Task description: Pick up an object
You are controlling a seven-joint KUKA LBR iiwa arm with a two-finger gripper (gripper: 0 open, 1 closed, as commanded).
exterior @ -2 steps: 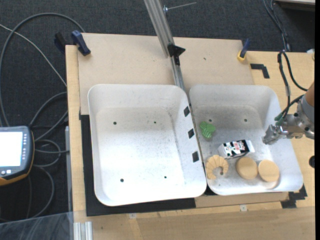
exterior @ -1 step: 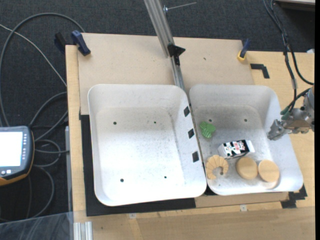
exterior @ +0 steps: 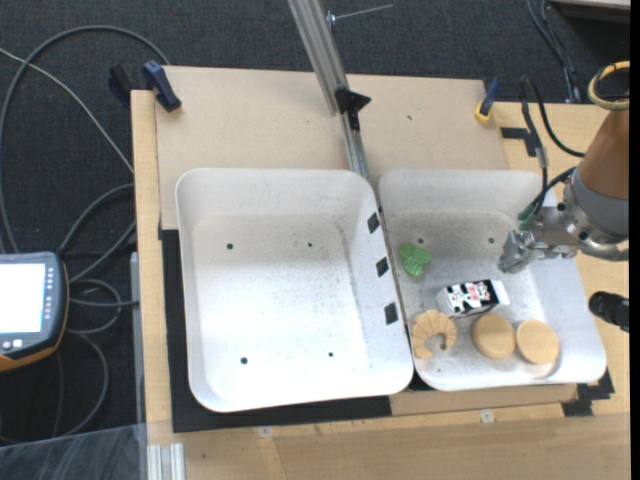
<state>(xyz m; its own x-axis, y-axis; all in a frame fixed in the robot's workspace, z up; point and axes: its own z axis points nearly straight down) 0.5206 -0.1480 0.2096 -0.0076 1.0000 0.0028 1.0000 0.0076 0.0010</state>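
Gripper [exterior: 515,251] hangs over the right white bin [exterior: 455,193] near its right wall; finger state cannot be told. Black-and-white patterned box [exterior: 471,296] lies just below-left, between green crumpled piece [exterior: 416,259] and two tan wooden discs [exterior: 515,338].

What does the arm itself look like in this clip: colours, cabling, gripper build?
The arm enters from the right: an orange-brown band above a grey, rounded wrist section. Black cables run along the bench toward it, and a yellowish cable loops near its top. The gripper is small, metallic grey, with a touch of green near its mount.
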